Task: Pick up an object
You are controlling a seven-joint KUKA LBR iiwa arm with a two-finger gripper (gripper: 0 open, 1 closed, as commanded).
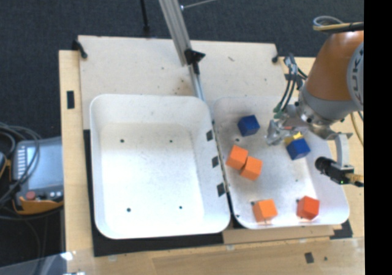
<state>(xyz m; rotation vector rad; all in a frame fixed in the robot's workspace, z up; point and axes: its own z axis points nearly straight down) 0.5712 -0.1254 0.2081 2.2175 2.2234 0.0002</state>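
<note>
Camera view: the gripper (pixel 283 131) hangs low over the right bin (pixel 236 209), just beside a blue cube (pixel 297 147). Whether it holds anything cannot be told. This looks like the grasp attempt; next it calls for closing squarely on that cube, then lifting.

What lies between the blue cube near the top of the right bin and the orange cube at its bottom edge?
In the camera view, two touching orange cubes lie between the upper blue cube and the bottom orange cube, slightly left of the line.
</note>
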